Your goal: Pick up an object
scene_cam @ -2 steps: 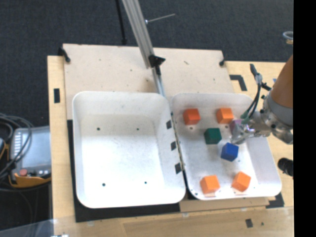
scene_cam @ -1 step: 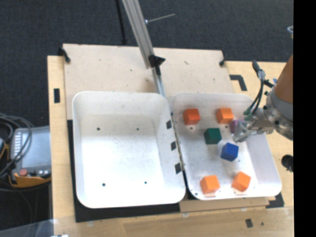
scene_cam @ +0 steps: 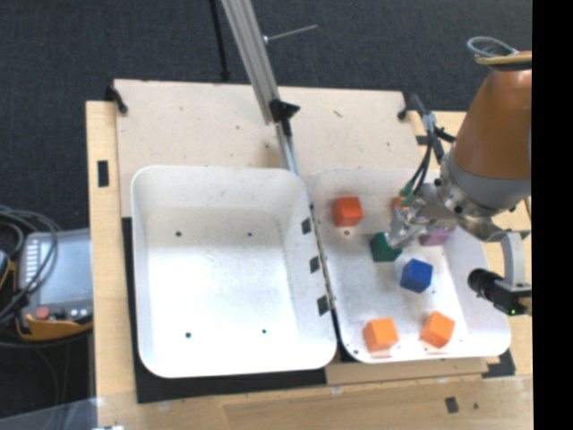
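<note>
Left bin [scene_cam: 224,267] bare; blocks all sat in right bin [scene_cam: 466,330]. Pincer [scene_cam: 405,229] hung centre-right over green block [scene_cam: 385,248] — the likely target. Pincer state: cannot tell, blurred. Risk: blue block [scene_cam: 416,275] just beside could be nudged, or the grasp slip off-centre. Purple object [scene_cam: 436,236] partly hidden behind the wrist.

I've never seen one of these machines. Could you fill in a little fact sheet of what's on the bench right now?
bins: two white bins side by side, left bin and right bin
arm: reaches in from the right, over the right bin
gripper: low in the right bin, by the green block
orange blocks: one at the back, two at the front
blue block: middle of the right bin
purple object: partly hidden under the arm
</note>
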Robot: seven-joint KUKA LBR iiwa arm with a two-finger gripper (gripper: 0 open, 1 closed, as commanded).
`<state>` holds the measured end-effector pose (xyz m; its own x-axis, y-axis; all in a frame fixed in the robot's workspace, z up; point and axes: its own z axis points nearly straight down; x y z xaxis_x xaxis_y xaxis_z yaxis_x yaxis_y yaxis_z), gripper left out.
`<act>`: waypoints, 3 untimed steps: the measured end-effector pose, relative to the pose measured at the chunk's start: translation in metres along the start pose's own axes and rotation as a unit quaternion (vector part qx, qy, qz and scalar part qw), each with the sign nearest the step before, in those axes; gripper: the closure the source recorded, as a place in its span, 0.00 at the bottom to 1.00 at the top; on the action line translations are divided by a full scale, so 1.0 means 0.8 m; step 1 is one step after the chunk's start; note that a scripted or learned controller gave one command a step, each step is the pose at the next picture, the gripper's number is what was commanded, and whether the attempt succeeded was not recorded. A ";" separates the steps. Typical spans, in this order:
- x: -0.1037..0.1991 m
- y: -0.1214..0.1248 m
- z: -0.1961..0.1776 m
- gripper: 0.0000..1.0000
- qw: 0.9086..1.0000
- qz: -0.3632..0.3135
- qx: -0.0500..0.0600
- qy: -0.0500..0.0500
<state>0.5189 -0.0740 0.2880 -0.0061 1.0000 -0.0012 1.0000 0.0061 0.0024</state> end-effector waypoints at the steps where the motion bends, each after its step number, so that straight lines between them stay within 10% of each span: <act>1: 0.042 0.031 0.008 1.00 1.000 0.001 0.000 -0.001; 3: 0.139 0.068 0.032 1.00 1.000 0.001 -0.001 0.000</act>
<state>0.5728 0.0371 0.2625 -0.0042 1.0000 -0.0018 1.0000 0.0042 0.0037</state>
